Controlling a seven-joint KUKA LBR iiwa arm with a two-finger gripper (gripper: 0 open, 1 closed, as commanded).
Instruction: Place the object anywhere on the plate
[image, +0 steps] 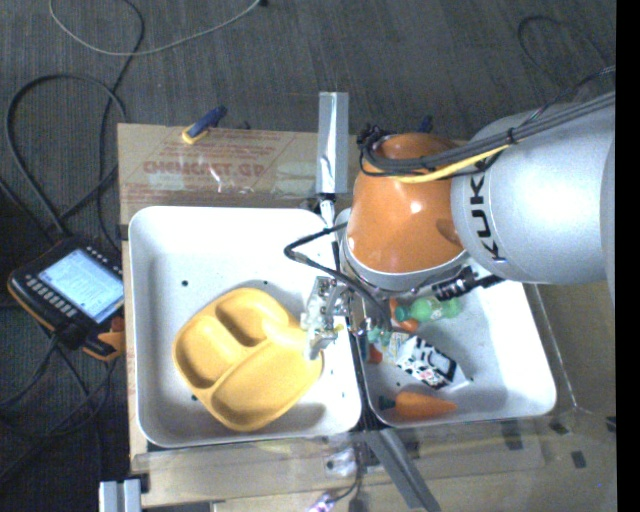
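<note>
The gripper (322, 322) is seen at frame centre over the yellow plate's (245, 360) right rim; its grip state cannot be told. No object is seen on the plate. Placement is judged incomplete.

Yellow divided plate (245, 355): smooth matt plastic. Two shallow white bins (160, 300): smooth plastic w/ slight sheen. Orange arm band (400, 215): glossy. Brown board at worktop's far edge (215, 165): matt cardboard.
</note>
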